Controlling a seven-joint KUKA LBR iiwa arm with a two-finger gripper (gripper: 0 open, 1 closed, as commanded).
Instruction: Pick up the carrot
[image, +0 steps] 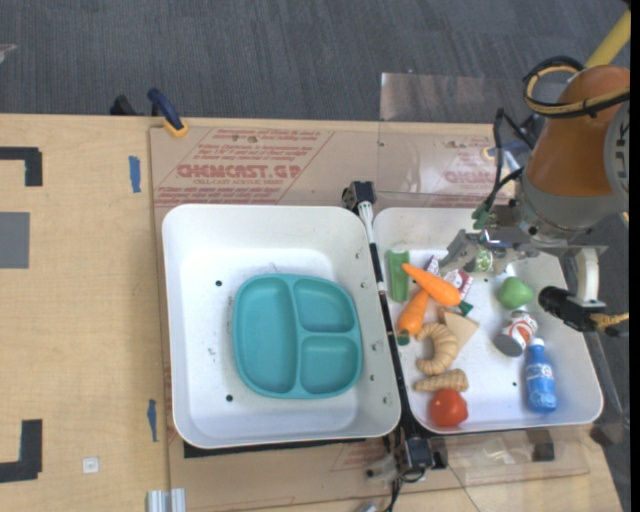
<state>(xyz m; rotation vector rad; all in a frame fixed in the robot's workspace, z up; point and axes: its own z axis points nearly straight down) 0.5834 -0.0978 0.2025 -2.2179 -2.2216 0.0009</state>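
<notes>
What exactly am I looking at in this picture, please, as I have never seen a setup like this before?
This is a single camera fixed above a workbench, looking down at a slant. The grey and orange machine at the right is a robot arm; its gripper hovers over the right bin. That bin holds toy food: a carrot, a second orange piece, a green vegetable, a lime, a tomato, a blue bottle and a few beige pieces. The left bin holds a teal divided plate. The arm's job is to pick up the carrot, which lies in the bin.
</notes>
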